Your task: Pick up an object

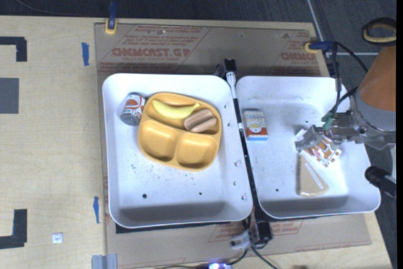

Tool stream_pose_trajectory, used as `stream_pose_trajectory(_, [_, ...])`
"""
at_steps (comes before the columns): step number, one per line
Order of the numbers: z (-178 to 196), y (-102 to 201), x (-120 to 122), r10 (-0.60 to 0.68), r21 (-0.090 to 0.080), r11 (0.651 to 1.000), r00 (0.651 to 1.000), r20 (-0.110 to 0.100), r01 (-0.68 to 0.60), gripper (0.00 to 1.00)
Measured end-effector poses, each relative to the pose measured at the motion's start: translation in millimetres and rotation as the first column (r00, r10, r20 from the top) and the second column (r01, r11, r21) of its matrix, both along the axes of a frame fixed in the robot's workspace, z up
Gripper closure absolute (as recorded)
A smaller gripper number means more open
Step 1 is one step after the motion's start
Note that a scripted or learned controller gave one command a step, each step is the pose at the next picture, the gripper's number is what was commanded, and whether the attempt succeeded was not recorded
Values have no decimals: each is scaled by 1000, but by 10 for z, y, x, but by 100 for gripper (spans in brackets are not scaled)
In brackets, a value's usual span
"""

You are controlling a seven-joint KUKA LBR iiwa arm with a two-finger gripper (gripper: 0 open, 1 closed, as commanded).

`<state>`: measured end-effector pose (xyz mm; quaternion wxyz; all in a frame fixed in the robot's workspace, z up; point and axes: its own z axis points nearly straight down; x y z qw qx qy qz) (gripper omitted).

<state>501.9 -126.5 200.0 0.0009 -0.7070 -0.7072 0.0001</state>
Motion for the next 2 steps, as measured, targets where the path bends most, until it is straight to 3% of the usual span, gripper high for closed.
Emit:
stream_pose_trajectory(1, [-1054, 277, 40, -1, -2, 1000, 1000, 4, 1, 0])
stream_pose_trajectory(2, [-1104, 332, -166, 0, -8, 1000, 1000, 23, 0, 0])
